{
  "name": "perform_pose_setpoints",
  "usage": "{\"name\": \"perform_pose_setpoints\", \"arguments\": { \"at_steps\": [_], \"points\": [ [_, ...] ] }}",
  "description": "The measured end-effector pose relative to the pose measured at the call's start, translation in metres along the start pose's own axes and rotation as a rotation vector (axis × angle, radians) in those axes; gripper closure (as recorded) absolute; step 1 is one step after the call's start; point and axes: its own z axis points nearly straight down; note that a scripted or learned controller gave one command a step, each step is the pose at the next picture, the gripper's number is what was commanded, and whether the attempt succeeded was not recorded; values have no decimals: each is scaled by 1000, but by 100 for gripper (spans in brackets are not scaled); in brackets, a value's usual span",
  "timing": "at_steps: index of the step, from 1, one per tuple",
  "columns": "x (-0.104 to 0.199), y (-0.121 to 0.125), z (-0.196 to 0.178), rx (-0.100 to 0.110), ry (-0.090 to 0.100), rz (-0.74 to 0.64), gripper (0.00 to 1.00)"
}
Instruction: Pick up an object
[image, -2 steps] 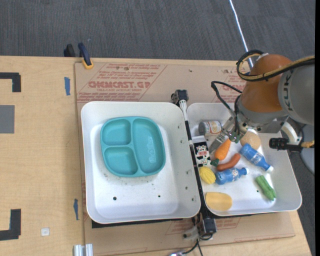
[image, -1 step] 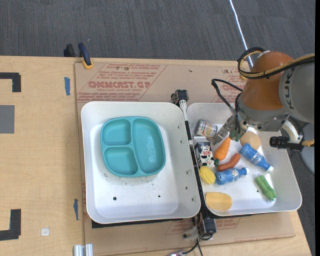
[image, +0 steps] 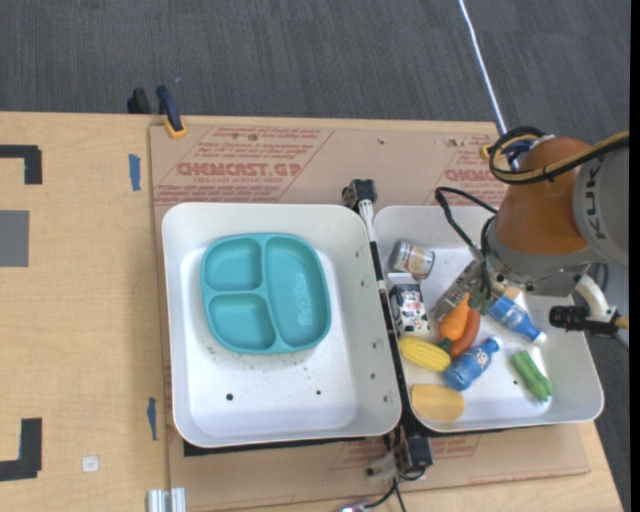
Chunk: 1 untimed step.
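My gripper (image: 462, 296) is dull metal grey. Just above it sits my grey wrist housing, then a broad orange band, with black cables looping past blue-and-yellow fittings.

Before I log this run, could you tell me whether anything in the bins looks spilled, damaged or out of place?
Nothing stands out. The teal divided plate lies flat in the left bin; the toys, including a can and corn, lie loosely in the right bin.
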Motion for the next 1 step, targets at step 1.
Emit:
{"name": "perform_pose_setpoints", "arguments": {
  "at_steps": [1],
  "points": [
    [73,-17,-99,1,3,-41,100]
  ]
}}
